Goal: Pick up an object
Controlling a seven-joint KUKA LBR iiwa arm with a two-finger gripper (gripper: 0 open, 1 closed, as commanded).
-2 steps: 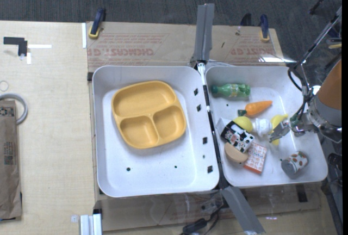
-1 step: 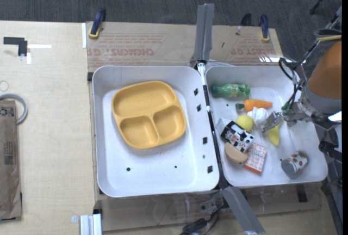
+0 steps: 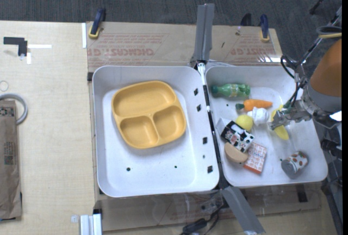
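Near edge of right bin (image 3: 321, 174): grey mug (image 3: 294, 164) with red print, tipped on its side; left of it an orange card (image 3: 256, 158) with small print, unreadable. Beside the card, a tan disc (image 3: 235, 154) and a black-and-white box (image 3: 237, 135), markings illegible. Mid-bin: lemon (image 3: 244, 122), white lump (image 3: 260, 115), carrot (image 3: 257, 104); far side, green bottle (image 3: 231, 90). Gripper (image 3: 281, 119) low over a yellow piece (image 3: 281, 131) at right; cannot tell finger state. Left bin (image 3: 103, 136) holds yellow tray (image 3: 148, 113). Cardboard (image 3: 130, 43) behind reads "CHEMCAST".
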